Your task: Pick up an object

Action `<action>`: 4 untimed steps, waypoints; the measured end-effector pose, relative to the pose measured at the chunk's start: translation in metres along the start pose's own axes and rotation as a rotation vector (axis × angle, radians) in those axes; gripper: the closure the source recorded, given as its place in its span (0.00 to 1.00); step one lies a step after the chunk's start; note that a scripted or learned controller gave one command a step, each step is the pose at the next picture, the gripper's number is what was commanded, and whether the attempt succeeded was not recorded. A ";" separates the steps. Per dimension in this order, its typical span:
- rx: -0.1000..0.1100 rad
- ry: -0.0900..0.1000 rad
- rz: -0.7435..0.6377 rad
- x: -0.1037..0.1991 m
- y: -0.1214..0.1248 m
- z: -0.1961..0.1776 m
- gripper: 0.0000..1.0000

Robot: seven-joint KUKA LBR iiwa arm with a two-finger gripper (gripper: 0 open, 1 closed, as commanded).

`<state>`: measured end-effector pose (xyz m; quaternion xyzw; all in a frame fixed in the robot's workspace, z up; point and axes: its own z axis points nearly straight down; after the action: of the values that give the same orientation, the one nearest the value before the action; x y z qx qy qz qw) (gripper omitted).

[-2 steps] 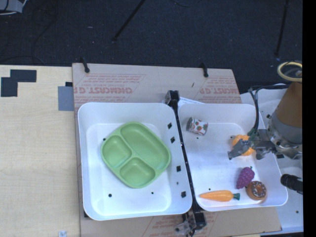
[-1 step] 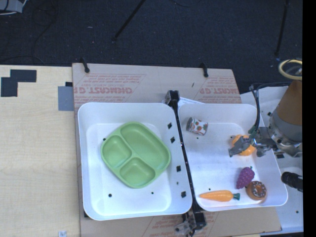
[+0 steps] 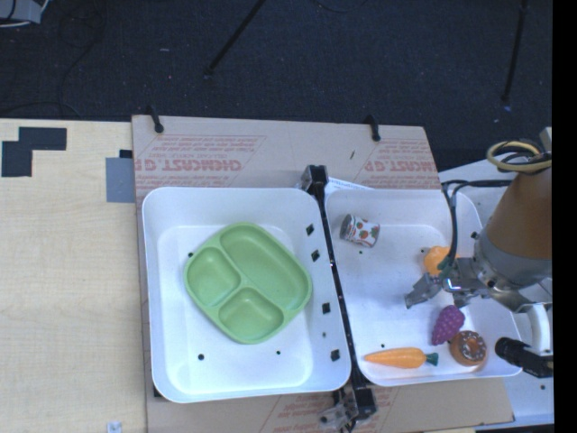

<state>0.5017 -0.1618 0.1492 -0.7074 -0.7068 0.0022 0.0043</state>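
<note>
Hovering in the right bin [image 3: 397, 242], claw [image 3: 425, 291] spread wide, holding nothing. Grapes [image 3: 447, 324], donut [image 3: 468, 348], carrot [image 3: 397, 358] lie near.

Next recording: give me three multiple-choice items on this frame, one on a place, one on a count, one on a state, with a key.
1. Where does the green divided plate lie?
A. left bin
B. right bin
C. on the cardboard

2. How many compartments does that plate have?
A. two
B. three
C. five

3. How does the small printed cup rest?
A. upright
B. tipped on its side
C. stacked on the carrot

Key:
1 A, it lies in the left bin.
2 B, three hollows show.
3 B, it lies on its side in the right bin, far from the carrot.
</note>
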 end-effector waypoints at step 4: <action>-0.011 -0.003 -0.003 0.008 0.008 -0.007 1.00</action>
<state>0.5096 -0.1537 0.1561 -0.7065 -0.7077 -0.0007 -0.0007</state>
